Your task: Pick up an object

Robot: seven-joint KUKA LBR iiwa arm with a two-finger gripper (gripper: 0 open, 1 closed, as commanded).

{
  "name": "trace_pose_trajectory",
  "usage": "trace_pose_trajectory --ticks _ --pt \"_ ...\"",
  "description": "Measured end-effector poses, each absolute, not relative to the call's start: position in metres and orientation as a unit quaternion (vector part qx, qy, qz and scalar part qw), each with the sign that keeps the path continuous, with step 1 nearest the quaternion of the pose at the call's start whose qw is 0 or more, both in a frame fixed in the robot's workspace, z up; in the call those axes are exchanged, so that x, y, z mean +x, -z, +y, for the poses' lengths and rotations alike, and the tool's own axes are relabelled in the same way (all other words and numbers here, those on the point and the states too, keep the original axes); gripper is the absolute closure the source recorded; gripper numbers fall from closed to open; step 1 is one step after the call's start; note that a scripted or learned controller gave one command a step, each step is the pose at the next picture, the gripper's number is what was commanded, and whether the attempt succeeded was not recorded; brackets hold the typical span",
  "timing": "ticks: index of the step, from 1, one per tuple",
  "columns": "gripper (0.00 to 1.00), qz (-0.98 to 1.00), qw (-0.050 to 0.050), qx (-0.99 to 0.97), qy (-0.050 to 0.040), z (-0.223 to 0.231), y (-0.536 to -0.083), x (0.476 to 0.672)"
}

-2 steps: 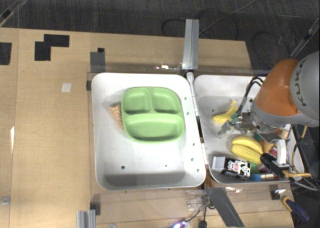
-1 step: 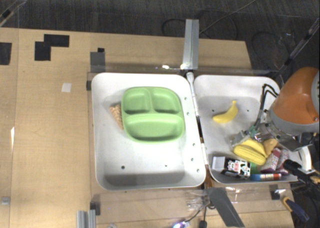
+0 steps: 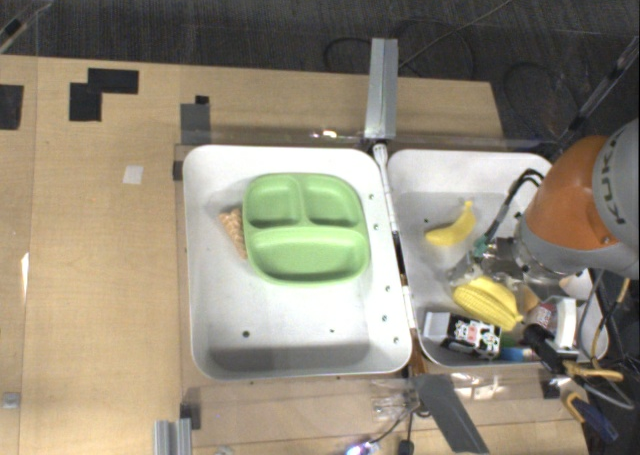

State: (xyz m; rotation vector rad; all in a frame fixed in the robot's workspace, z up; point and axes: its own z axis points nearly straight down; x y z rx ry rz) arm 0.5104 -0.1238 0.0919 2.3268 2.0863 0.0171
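In the right bin [image 3: 420, 183] lie a small yellow banana-shaped piece [image 3: 452, 226], a yellow bunch of bananas [image 3: 487, 301], a black printed box [image 3: 470, 334] and a blue item [image 3: 511, 352] at the front edge. The arm, with its orange band [image 3: 566, 211], reaches in from the right. My gripper [image 3: 487, 263] hangs low over the bin, just above the bunch of bananas and to the right of the small yellow piece. I see nothing held in it.
The left bin [image 3: 210, 273] holds a green divided plate [image 3: 303, 227] with a brown speckled item [image 3: 232, 230] poking out from under its left edge. A metal post [image 3: 382, 88] stands behind the gap between the bins. Cables lie at the right.
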Motion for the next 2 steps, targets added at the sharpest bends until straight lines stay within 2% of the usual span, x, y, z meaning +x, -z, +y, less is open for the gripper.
trace_pose_trajectory --ticks 1,2 --pt "1.00 0.668 0.008 0.744 -0.0079 -0.121 -0.102 0.512" --pt "1.00 0.649 0.002 0.760 -0.0017 -0.071 -0.186 0.588"
